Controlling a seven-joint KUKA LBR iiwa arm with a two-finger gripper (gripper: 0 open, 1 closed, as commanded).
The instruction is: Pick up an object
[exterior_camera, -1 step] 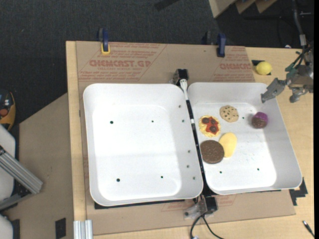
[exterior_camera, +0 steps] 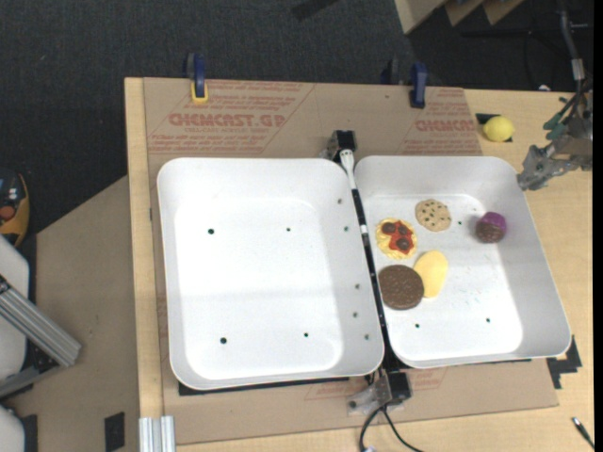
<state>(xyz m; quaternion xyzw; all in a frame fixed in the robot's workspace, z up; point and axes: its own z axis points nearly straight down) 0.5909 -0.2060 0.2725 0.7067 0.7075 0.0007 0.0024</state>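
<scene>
Plainly, the hazards gather around the right bin (exterior_camera: 528, 332), so I place everything by it. In its near-left part a dark brown disc (exterior_camera: 402, 286) lies touching a pale yellow piece (exterior_camera: 432, 273); a grasp aimed at either may drag the other along or pinch the seam between them and lift nothing. Both look flat, so I judge they offer little to grip from above and could slide on the smooth white floor.

Just beyond them, close to the bin's left wall, sits a pizza-like piece with red topping (exterior_camera: 396, 237), with a speckled cookie (exterior_camera: 433, 215) just beside it. A descent near that wall risks striking the divider between the right bin and the left bin (exterior_camera: 245, 290).

Toward the right side, a small purple round thing (exterior_camera: 491, 226) lies apart from the rest; it seems the cleanest target, though it could roll if nudged.

Farthest, beyond the bin's far-right corner over the bench (exterior_camera: 151, 158), the end effector (exterior_camera: 539, 168) hangs with nothing visibly in it; how far open it is I cannot tell. A yellow ball (exterior_camera: 498, 128) rests beside that corner, outside the bin.
</scene>
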